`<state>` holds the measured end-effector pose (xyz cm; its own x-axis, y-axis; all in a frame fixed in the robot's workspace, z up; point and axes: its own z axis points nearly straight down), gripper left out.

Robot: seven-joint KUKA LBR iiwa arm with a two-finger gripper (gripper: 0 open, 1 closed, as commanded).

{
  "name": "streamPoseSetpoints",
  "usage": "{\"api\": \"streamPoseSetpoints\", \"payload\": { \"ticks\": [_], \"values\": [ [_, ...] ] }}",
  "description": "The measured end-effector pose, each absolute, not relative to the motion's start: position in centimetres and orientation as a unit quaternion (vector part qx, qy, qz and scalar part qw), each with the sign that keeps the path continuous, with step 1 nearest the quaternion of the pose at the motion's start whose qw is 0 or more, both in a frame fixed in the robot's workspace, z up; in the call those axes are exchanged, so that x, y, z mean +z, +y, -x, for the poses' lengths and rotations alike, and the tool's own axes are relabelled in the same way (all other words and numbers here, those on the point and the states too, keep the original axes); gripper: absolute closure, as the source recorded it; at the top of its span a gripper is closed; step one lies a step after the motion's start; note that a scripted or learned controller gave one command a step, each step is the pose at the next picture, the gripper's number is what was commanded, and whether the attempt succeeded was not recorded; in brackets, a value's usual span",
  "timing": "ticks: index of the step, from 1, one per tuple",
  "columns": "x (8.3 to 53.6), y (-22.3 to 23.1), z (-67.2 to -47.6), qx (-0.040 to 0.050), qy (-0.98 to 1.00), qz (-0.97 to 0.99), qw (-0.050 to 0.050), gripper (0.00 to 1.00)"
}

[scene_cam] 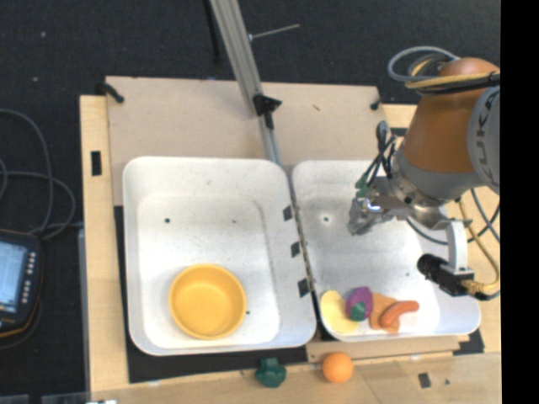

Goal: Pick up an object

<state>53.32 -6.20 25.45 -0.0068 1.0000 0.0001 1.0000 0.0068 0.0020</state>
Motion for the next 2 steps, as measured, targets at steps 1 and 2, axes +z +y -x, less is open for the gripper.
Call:
{"api": "streamPoseSetpoints", "payload": {
  "ticks": [1, 2],
  "values": [
    [24.6, -1.6, -53.8, -0.0003, 0.709, -0.705, 0.0, 1.0],
    [24.7, 3.4, -56.2, 0.0011, 0.71, -0.704, 0.0, 1.0]
  ]
}}
